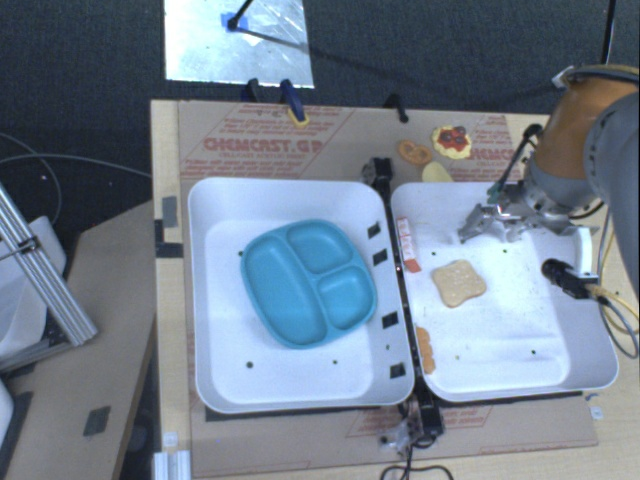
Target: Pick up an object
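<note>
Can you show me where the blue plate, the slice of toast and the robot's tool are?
blue plate (308,281): camera view, on the divider between its compartments.
slice of toast (459,283): camera view, on the middle of its top face.
tool (480,226): camera view, midway between its fingertips.

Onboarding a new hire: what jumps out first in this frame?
The blue divided plate in the left bin dominates. Next, the gripper reaching in over the right bin, just above a toast-like slice lying flat and untouched.
</note>
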{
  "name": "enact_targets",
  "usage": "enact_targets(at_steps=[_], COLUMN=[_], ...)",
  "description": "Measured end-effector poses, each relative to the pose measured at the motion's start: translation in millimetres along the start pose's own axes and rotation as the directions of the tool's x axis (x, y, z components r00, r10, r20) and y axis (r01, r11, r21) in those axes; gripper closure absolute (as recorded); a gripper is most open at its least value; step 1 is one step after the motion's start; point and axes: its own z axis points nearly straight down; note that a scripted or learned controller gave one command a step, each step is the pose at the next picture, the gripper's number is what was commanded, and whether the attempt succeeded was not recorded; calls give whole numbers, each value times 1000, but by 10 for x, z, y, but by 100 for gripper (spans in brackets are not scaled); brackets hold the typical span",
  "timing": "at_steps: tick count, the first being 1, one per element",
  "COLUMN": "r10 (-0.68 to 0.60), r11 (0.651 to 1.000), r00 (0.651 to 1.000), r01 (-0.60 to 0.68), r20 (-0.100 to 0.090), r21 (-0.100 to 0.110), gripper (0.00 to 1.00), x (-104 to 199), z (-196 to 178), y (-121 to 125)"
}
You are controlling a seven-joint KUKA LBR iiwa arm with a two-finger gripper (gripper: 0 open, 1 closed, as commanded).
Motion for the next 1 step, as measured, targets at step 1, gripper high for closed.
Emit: enact_targets(at_steps=[1], r10=[-8], r11=[1000], r00=[1000], r01=[8], r20=[-4], r21=[-1], gripper=[0], x=[-146], z=[145], y=[255])
